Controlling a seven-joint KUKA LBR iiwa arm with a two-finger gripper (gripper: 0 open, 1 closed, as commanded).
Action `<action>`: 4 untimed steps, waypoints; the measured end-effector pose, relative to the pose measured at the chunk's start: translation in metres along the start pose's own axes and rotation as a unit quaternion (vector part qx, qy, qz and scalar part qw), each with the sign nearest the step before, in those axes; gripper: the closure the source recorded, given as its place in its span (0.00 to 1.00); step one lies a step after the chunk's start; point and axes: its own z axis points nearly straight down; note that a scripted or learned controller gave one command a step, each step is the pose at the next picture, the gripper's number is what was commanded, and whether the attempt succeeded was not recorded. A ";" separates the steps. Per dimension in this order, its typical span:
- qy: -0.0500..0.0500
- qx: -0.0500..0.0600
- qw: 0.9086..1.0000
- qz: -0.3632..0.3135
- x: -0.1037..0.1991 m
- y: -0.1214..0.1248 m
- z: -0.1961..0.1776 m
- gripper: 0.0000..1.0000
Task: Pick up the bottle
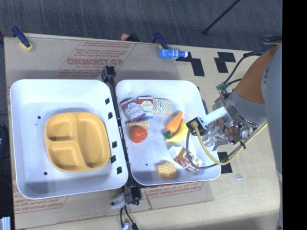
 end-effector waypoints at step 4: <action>0.001 -0.002 0.998 -0.070 0.012 -0.053 -0.048 1.00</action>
